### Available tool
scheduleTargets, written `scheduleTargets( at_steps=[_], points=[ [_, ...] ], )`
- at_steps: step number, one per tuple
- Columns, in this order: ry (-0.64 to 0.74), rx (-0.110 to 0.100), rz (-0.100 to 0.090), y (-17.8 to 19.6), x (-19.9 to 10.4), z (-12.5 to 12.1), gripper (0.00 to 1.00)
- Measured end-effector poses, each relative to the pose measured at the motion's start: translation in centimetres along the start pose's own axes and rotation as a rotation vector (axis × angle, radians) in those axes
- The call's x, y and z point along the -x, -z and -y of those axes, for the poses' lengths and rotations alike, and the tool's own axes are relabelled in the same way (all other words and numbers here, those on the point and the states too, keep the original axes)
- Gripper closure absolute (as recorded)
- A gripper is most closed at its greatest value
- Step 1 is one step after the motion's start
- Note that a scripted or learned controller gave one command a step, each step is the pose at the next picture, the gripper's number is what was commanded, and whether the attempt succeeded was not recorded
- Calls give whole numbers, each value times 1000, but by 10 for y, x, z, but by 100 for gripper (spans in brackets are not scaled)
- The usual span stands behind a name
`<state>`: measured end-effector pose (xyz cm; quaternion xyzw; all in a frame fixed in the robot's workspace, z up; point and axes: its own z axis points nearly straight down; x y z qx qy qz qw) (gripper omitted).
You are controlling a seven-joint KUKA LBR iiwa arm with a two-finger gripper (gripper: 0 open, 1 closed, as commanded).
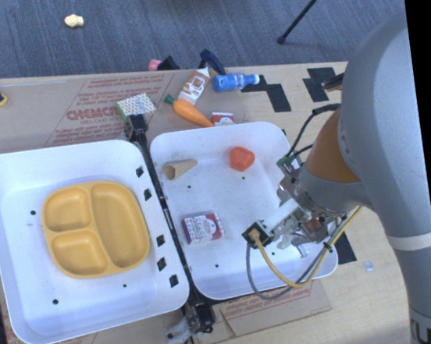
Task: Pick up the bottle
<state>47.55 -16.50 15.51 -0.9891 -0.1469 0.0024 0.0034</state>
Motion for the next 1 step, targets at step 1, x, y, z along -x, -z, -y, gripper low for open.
scheduleTargets(
  at_steps=[1],
  points=[
    [-69,2,-2,68,-11,35,100]
  ],
)
